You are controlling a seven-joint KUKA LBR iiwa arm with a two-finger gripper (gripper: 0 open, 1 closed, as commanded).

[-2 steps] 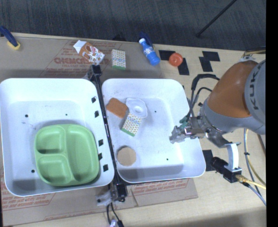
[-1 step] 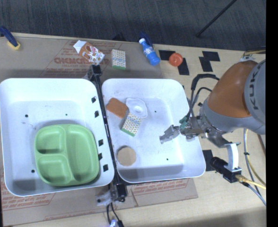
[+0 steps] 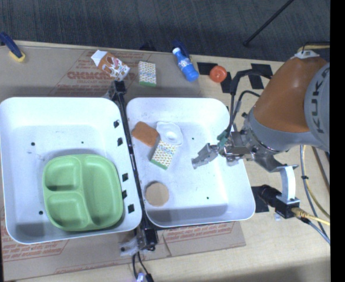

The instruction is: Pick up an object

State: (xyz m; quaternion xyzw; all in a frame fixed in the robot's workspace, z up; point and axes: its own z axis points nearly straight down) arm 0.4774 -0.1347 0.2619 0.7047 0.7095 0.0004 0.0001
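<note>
Hovering mid-right of frame, gripper (image 3: pixel 203 156) approached patterned box (image 3: pixel 164 154); jaws possibly parted, held nothing. Next: shift left, descend, close on box.

Even overhead light, soft shadows, slight blur.

The arm (image 3: pixel 290 107) enters from the right side of the right bin (image 3: pixel 219 207), its orange band uppermost and the grey wrist section below it. The wrist extends leftward over that bin's right wall. The tool (image 3: pixel 203 156) hangs above the bin's floor, right of centre, pointing left and slightly downward. Its grey fingers (image 3: pixel 206 154) show nothing between them.
</note>
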